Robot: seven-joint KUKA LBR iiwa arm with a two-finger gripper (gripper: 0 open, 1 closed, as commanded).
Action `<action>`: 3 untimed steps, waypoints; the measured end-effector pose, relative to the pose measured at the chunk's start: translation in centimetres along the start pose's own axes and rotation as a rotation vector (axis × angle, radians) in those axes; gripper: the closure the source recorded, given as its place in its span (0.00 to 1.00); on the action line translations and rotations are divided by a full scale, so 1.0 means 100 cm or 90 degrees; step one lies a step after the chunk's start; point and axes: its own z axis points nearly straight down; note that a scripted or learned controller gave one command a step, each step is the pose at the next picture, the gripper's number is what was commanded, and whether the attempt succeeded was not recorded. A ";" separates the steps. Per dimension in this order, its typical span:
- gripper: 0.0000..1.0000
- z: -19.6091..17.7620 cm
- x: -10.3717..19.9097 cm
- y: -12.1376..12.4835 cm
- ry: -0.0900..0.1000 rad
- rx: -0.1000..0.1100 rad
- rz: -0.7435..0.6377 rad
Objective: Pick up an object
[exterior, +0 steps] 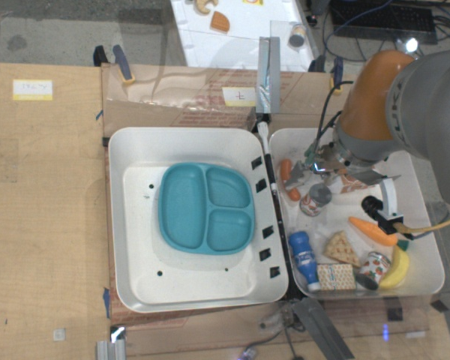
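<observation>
At the near edge of the right bin (416, 193) a square cracker (335, 277) lies flat, with a blue bottle (304, 259) just to its left, lying on its side, and a small printed can (371, 265) and a banana (395, 268) to its right, the two touching. A little farther in there is a wedge of bread (340, 247), then a carrot (375, 231) lying at a slant. Near the middle of this bin stands a silver can (315, 199). Beside the left wall are a small orange piece (293, 194) and a reddish sausage (286, 172). The gripper (322, 166) is low in the far half of the right bin, just beyond the silver can; nothing is seen in its grasp, and I cannot tell if it is open or closed (the wrist covers it from this side). The left bin (135, 238) holds a teal divided plate (207, 206), lying flat in the middle.
</observation>
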 end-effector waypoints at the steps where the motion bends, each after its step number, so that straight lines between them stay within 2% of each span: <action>1: 1.00 -0.009 0.000 0.001 0.000 0.001 -0.001; 2: 0.00 -0.009 0.000 0.001 -0.001 0.001 -0.001; 3: 0.00 0.015 -0.016 0.007 0.000 -0.002 -0.030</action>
